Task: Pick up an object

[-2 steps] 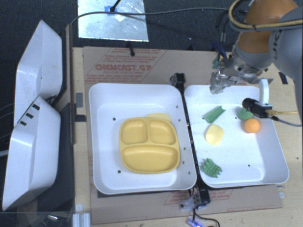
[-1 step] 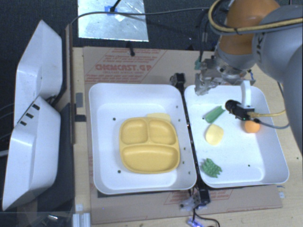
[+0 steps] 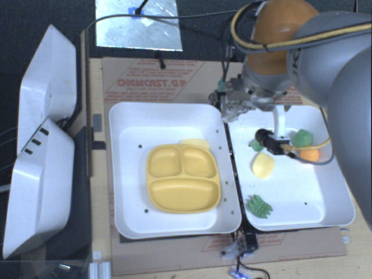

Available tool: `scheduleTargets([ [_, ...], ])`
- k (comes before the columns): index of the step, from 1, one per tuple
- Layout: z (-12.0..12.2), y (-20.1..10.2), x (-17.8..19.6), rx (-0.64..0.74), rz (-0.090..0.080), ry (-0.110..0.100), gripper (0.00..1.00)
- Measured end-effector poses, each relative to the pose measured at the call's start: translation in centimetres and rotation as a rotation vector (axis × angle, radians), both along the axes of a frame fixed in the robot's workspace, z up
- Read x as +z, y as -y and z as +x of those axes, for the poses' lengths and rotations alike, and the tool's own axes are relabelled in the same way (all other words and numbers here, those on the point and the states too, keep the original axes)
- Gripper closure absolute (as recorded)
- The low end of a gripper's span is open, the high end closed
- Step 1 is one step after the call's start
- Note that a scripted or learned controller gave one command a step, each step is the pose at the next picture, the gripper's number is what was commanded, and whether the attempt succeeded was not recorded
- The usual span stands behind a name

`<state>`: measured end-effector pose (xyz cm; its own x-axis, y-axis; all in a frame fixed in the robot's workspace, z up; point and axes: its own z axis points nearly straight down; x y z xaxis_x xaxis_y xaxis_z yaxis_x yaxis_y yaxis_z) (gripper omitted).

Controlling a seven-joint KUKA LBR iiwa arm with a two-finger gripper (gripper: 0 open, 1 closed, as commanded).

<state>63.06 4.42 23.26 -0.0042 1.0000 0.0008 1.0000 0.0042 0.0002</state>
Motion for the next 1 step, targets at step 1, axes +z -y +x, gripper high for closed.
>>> scheduleTargets([
  [1,-0.66,-5.27,-1.37,0.001,0.0,-0.001,1.0],
])
